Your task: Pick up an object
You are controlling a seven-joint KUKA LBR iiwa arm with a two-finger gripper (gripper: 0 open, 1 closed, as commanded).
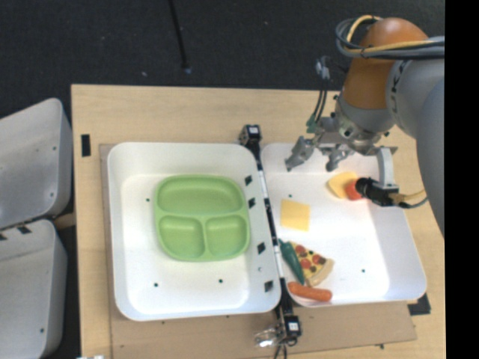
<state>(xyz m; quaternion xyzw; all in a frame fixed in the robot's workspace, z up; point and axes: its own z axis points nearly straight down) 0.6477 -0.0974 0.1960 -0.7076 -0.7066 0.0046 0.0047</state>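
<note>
My gripper [316, 157] hangs over the back of the right bin [382, 260], its two fingers spread open with nothing between them. Just to its right lies a yellow and red rounded piece [340, 185]. A flat yellow cheese square [295, 215] sits below the gripper, nearer the middle of the bin. Toward the front left corner of that bin lie a pizza slice [313, 265], a green-handled item [288, 259] and an orange sausage [310, 294].
The left bin [135, 275] holds a green divided plate [202, 217]. A ridge with black clips [263, 215] separates the two bins. White chair-like panels [30, 170] stand off the bench to the left.
</note>
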